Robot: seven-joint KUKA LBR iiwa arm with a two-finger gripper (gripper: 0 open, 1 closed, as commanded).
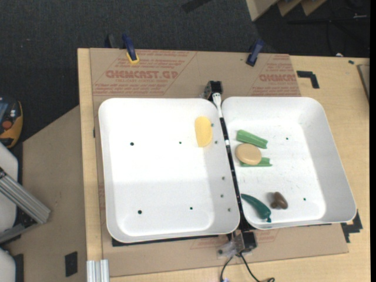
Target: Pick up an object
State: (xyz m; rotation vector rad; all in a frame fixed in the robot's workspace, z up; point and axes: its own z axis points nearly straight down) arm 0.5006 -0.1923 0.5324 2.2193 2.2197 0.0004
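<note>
Since the fingers' state cannot be told, you should judge the tan round piece (249, 154) light and rigid, best pinched across its flat edges.

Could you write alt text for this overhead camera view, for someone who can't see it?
Two shallow white bins sit side by side on a cardboard-covered bench: the left bin holds one yellow piece, the right bin a tan disc, green pieces and a brown lump.

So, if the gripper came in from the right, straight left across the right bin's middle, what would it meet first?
Probably the tan disc, or the green strip poking out beneath it, near the right bin's left wall; floor before them looks free. Height unclear.
</note>
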